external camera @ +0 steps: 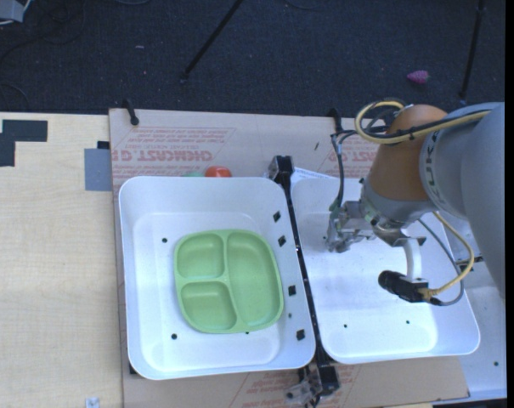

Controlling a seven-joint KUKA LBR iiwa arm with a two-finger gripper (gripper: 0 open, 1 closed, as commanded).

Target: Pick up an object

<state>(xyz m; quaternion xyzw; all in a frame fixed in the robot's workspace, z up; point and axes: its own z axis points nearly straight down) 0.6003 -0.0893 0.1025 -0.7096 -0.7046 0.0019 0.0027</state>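
The arm reaches in over the right bin (409, 334), its gripper (346, 232) low near that bin's back left corner, close to the divider between the two bins. Whether it is open or closed cannot be told from this slant; the wrist and cables crowd the tip, and nothing can be made out in its grasp. A dark cable connector (403, 286) hangs off the arm over the middle of the right bin; it belongs to the rig and is not a target.

The one clear candidate for picking is the green divided plate (228, 279), lying flat in the middle of the left bin (146, 330), well apart from the gripper. A small orange object (217, 172) peeks over the back edge of the left bin, outside it on the cardboard sheet (172, 147).

To do this step well, the descent should be checked against something actually under the tip; the floor of the right bin near the gripper looks bare, so closing there likely catches nothing. If the plate is the target, a flat plate gives little to pinch from above: the better approach is probably to come down on a raised rim or on one of the ridges between compartments, straddling that ridge squarely, then lift slowly, since the plate may tilt or slip
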